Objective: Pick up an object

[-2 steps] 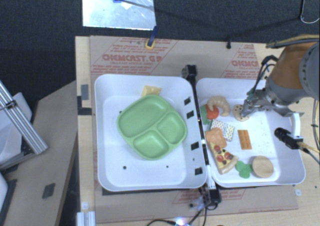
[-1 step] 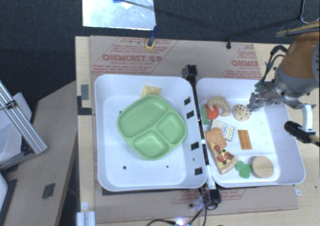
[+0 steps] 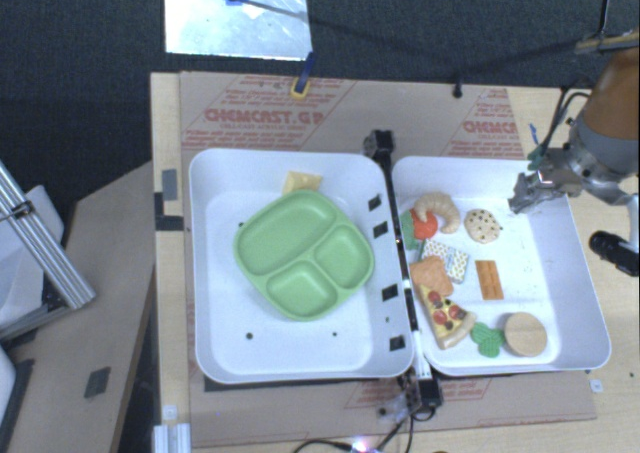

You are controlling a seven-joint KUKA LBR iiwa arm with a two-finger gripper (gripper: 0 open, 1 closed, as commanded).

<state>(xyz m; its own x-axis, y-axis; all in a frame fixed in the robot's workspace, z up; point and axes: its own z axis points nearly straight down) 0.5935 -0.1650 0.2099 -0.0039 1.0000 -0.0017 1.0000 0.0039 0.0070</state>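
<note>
Grey arm's two-finger gripper (image 3: 527, 191) hangs over the right shallow white bin (image 3: 570, 271), at its two o'clock corner.
Whether its jaws are apart or together cannot be told. Nearest, at the gripper's eight o'clock, lies a round speckled toy cookie (image 3: 483, 226); the green three-compartment plastic plate (image 3: 303, 254) fills the left white bin (image 3: 215, 241).

Right bin's (image 3: 560, 271) right strip bare, seemingly

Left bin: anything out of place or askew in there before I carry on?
A small yellow piece lies at the far edge of the green divided plate, apart from the other toy food in the right bin. The plate sits rotated, not square to the left bin.
</note>
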